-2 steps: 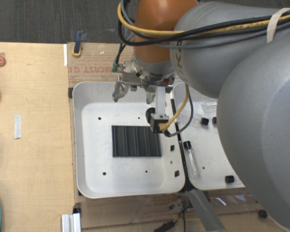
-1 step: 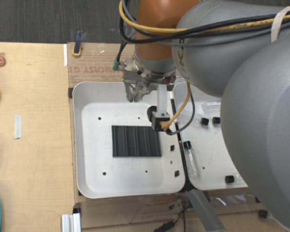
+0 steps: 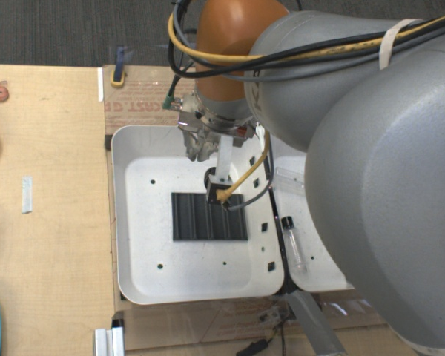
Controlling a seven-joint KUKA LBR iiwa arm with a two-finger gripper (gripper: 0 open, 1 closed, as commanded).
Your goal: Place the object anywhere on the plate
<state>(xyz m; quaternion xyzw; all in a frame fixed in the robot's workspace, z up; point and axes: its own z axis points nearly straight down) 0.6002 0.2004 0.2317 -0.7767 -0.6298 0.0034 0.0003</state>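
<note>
Though the grey arm (image 3: 371, 169) hides much of the right bin (image 3: 320, 269), a clear tube (image 3: 291, 242) with a black cap lies by its left wall, off the black ribbed plate (image 3: 209, 216) lying central in the left bin (image 3: 137, 228). Beyond the plate hangs the gripper (image 3: 200, 145); whether open or closed, I cannot tell.

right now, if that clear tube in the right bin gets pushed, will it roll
The clear tube looks slim and round, so it would probably roll sideways. Its see-through body suggests light, smooth plastic, likely slippery. It lies flat, so tipping seems unlikely.
</note>
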